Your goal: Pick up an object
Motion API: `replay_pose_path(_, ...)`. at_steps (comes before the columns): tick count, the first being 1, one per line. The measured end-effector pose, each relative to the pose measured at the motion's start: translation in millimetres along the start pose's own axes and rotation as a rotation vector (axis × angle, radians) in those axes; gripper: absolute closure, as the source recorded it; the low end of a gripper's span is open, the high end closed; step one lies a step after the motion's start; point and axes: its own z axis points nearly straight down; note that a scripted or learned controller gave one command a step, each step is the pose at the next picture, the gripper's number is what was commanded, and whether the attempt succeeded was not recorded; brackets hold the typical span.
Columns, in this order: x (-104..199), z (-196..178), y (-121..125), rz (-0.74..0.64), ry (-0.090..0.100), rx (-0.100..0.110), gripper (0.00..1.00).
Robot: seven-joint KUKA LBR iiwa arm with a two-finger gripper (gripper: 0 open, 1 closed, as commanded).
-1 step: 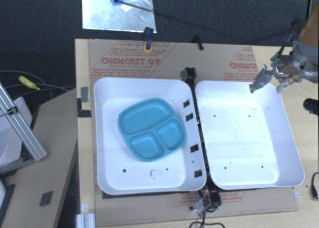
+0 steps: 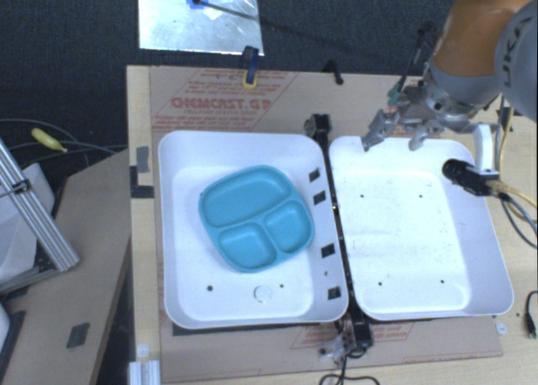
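While your gripper point(image 2: 393, 133) hangs over the far edge of the right bin point(image 2: 420, 240), the only thing worth grabbing is the blue divided plate point(image 2: 255, 217) sitting in the middle of the left bin point(image 2: 181, 207). So the plate's off to the left and a bit nearer from where your fingers are, across the divider. Fingers look spread with nothing between them, though it's a bit blurry. Plate's long side runs diagonally, near-left to far-right.
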Motion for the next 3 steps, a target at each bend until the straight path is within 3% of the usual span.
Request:
replay_pose_path(1,2,51,-61,0.014,-0.003,0.009,0.0)
replay_pose_path(2,61,16,-119,0.004,-0.001,0.002,0.0)
replay_pose_path(3,157,-50,-136,-0.001,0.002,-0.006,0.0)
